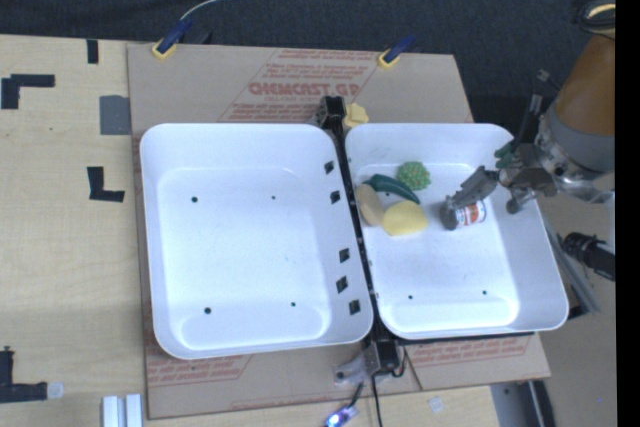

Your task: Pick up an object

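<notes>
My gripper (483, 212) hangs low over the right bin (520, 310), near its right wall, with its jaws spread apart. The long left finger (468, 196) slants down to the left and the shorter right finger (518, 197) stands apart from it. A small red and white can (473, 212) lies on the bin floor between them, right against the left finger and not clamped. Further left in the same bin are a yellow lemon (405, 220), a green broccoli piece (414, 176), a dark green pepper (388, 186) and a beige piece (370, 206).
The left bin (160, 215) sits beside the right one, with a black clip strip (344, 215) along their shared wall. Both rest on a cardboard sheet (290, 85) on the wooden bench. The arm's orange band (590, 80) rises at the right edge.
</notes>
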`<move>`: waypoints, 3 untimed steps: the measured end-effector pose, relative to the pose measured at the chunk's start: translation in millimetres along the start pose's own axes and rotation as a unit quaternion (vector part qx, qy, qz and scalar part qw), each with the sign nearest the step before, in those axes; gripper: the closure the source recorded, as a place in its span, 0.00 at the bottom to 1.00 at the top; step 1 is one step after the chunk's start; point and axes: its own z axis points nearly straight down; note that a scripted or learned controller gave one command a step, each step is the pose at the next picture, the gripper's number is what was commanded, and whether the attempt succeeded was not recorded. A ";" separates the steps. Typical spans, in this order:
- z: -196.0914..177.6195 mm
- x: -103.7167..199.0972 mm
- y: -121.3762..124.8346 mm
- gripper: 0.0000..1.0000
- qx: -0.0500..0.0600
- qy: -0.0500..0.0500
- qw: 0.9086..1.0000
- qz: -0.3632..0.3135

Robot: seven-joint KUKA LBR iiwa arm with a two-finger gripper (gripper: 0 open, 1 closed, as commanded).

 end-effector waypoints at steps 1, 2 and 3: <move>58.1 -20.3 39.5 0.00 0.002 -0.001 1.000 0.000; 168.8 -47.0 79.8 0.00 0.000 0.000 1.000 0.001; 182.2 0.8 143.6 0.00 0.001 -0.001 1.000 -0.004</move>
